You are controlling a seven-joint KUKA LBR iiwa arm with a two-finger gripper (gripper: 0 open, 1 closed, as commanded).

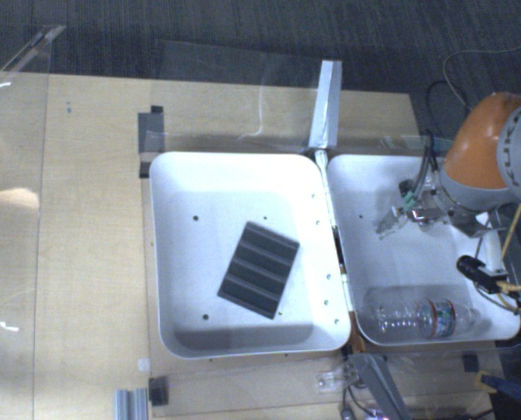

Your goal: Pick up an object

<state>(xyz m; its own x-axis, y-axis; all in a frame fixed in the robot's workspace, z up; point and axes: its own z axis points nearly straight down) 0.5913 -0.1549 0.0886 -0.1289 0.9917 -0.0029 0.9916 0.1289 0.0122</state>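
Note:
A black ridged rectangular pad (259,269) lies flat and slightly turned in the middle of the left bin (181,191). A clear plastic bottle (415,316) lies on its side along the near edge of the right bin (365,182). My gripper (400,214) hangs over the upper middle of the right bin, below the orange band (479,151) of the arm. It is well above the bottle in the view and apart from it. Nothing shows in the gripper.
A metal post (325,103) stands behind the seam between the two bins. Cables and fittings (488,274) hang off the arm at the right bin's right side. Wooden bench surface (76,234) surrounds the bins.

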